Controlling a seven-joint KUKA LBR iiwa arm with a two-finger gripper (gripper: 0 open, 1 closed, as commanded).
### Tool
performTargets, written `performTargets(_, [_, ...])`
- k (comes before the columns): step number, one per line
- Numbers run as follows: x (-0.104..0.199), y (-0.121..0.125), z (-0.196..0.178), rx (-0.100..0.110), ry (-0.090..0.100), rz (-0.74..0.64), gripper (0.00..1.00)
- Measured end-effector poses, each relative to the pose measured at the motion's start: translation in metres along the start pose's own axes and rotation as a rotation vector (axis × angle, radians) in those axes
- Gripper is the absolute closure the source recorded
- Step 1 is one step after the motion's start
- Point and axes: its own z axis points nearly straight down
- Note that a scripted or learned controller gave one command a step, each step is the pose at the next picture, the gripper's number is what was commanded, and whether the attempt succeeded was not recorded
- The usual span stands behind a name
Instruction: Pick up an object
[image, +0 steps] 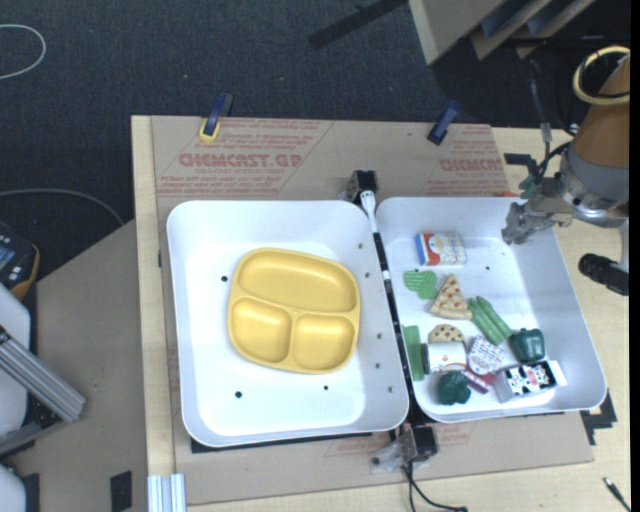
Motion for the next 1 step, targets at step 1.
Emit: performTargets(1, [-0.0045, -0.0068, -0.0489, 0.002, 0.0, 0.002, 1.0])
